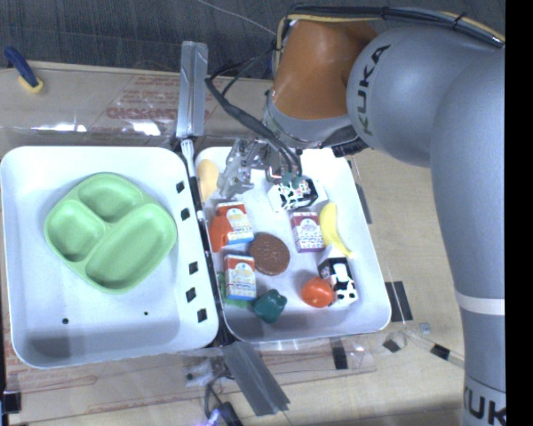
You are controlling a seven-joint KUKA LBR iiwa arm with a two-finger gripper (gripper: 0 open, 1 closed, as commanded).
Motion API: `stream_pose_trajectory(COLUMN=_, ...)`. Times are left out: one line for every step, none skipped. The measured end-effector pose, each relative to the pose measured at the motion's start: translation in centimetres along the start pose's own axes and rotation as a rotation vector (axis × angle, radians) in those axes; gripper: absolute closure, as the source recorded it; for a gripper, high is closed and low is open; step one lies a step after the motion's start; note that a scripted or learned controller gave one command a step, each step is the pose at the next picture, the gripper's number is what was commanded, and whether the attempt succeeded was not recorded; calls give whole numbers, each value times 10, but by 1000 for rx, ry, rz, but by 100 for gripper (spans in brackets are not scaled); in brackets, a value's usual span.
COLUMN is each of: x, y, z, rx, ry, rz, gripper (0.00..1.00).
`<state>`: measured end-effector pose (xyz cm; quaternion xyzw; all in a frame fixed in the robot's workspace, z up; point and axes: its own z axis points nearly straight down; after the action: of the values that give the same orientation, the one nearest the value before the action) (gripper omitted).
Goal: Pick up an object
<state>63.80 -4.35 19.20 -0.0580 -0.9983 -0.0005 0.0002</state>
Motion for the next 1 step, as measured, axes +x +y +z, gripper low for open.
stream_pose_trajectory(x=18, y=-47, z=-94, rx=3, ry=-8, rz=-283, gripper=100)
